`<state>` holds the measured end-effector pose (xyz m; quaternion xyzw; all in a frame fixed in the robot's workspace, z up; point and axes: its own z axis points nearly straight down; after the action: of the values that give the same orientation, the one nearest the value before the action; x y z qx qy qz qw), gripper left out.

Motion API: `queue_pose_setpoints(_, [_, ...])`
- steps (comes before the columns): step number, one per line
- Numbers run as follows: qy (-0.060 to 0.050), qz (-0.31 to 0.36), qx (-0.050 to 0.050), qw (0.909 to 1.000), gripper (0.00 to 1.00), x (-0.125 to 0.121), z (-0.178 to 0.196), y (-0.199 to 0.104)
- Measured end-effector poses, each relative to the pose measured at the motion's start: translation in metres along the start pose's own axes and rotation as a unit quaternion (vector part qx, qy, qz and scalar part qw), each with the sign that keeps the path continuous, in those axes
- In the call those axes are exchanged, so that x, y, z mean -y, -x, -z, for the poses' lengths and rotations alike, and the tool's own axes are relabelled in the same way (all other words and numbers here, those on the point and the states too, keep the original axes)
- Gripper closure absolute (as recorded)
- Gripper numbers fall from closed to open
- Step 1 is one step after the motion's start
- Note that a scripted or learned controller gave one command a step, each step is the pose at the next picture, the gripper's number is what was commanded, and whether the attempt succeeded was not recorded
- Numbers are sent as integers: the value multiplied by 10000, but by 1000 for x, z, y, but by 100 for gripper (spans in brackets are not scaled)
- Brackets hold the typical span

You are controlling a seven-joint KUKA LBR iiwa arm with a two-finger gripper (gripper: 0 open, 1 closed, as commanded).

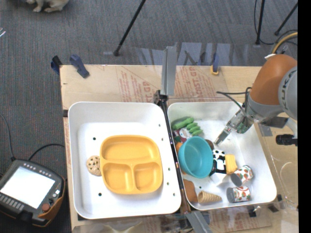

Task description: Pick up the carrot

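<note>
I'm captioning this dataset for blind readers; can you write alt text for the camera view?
A grey arm's gripper hangs over the right white bin, above a teal bowl, green pea pods, two small cans and an ice cream cone. The left bin holds a yellow divided plate with a cookie beside it.

Probably a robotics lab, tripod legs [132,22], carpet [97,28], teach pendant [29,191]
</note>
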<state>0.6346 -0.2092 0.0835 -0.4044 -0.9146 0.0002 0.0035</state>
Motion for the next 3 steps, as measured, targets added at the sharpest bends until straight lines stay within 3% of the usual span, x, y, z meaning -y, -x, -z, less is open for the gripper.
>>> queue_pose_setpoints(1, [20,29,41,10000,100,-3,15,1])
queue_pose_setpoints(2, [27,-703,37,9975,100,62,64,-52])
queue_pose_setpoints(3, [18,-952,24,9955,100,105,81,-91])
